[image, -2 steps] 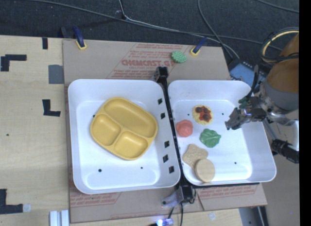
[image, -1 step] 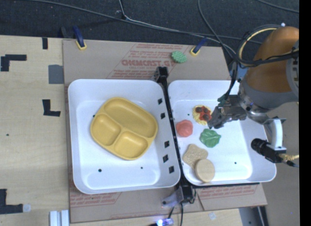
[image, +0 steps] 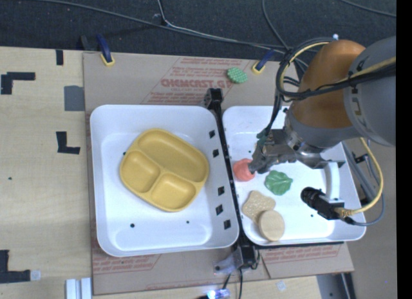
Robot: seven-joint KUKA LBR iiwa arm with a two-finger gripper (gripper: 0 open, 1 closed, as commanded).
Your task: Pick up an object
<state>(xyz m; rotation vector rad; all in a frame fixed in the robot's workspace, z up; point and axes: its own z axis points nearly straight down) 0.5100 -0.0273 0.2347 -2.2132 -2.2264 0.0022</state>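
The right bin holds a small red-pink piece, a green leafy piece, a tan toast-like piece and a round beige piece. My gripper hangs low over the right bin, just right of the red-pink piece and up-left of the green one. Its dark fingers point down toward the bin floor, close to the red-pink piece. The arm's orange band and grey body hide the bin's far right part.
The left bin holds a yellow divided plate. A small green object lies on the cardboard behind the bins. A black divider separates the bins. Cables loop around the arm at the right.
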